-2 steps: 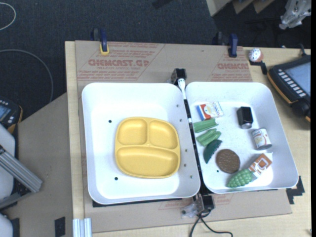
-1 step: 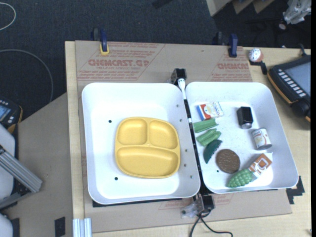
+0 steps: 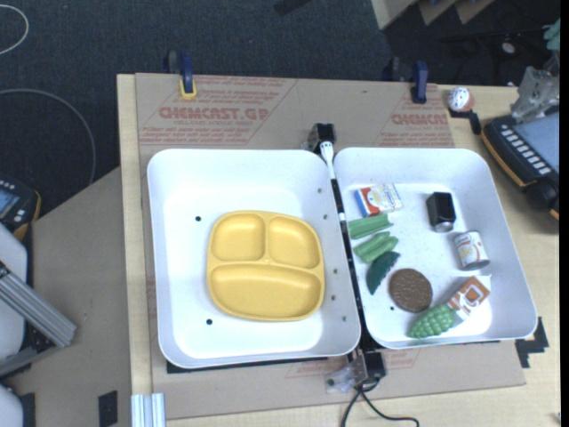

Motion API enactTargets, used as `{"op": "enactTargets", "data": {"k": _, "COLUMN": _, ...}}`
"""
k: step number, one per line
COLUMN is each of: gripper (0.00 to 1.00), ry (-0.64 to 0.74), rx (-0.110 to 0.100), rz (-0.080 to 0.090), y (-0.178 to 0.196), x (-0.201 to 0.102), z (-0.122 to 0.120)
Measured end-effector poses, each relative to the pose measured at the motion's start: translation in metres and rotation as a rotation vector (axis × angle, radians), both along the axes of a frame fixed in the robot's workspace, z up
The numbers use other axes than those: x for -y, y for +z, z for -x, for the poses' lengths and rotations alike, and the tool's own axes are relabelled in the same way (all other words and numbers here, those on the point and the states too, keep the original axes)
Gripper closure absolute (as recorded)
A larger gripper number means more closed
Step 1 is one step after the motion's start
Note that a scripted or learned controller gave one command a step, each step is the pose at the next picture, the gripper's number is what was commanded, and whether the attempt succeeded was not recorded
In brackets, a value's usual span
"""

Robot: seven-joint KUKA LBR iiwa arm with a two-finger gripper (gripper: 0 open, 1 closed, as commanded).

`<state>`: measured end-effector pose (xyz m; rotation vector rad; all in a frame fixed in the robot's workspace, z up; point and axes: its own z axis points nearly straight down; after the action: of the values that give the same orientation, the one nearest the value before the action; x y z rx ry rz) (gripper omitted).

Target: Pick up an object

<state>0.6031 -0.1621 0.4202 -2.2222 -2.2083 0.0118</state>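
Observation:
The right bin (image 3: 498,238) holds several small objects. A red, white and blue carton (image 3: 375,200) lies near its upper left, with a black box (image 3: 441,210) to its right. Green pea pods (image 3: 373,238) lie along the left side above a round brown cookie (image 3: 411,289). A small can (image 3: 469,250) rests on its side at the right. A green grape bunch (image 3: 436,321) and an orange and white packet (image 3: 469,295) sit by the front wall.
The left bin (image 3: 169,238) holds a yellow divided plate (image 3: 265,265). Blue clamps (image 3: 186,69) (image 3: 420,80) grip the board's far edge. A yellow-edged device (image 3: 524,149) lies at the right, and cables run from the front edge.

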Motion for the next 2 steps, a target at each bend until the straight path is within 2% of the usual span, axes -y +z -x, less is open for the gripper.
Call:
{"op": "enactTargets", "data": {"k": 1, "gripper": 1.0, "ry": 0.003, "rx": 0.008, "rz": 0.002, "y": -0.046, "x": 0.047, "z": -0.027}}
{"op": "enactTargets", "data": {"k": 2, "gripper": 1.0, "ry": 0.011, "rx": 0.019, "rz": 0.003, "y": -0.017, "x": 0.011, "z": -0.066}}
